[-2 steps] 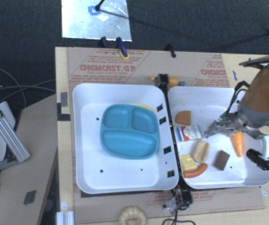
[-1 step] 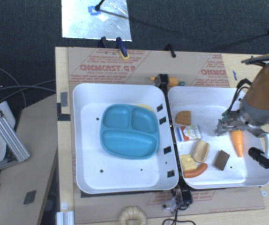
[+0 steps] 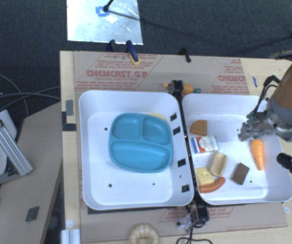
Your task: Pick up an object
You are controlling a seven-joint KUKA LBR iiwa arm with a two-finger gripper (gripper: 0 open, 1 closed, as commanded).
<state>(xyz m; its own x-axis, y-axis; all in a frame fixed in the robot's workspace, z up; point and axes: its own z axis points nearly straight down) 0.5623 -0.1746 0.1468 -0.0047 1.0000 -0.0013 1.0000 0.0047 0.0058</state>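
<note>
Orange noted on a carrot (image 3: 258, 154) lying in the right bin (image 3: 270, 189), near its right wall, thick end up toward the far side, tip toward the near rim. Found the gripper (image 3: 251, 130) just at that thick end; could not tell whether touching or apart. Could not make out the tool's state either, spread or pressed together. Saw nothing plainly pinched.

Counted more in the same bin, left of the carrot: a brown wedge (image 3: 199, 127) farthest back, a small white carton (image 3: 205, 144) below it, a tan roll (image 3: 217, 163), a dark brown block (image 3: 240, 173), a yellow chunk (image 3: 204, 176) touching a reddish sausage (image 3: 212, 185) by the near rim.

Found a blue divided plate (image 3: 141, 141) in the middle of the left bin (image 3: 97, 187), well apart from the gripper.
</note>
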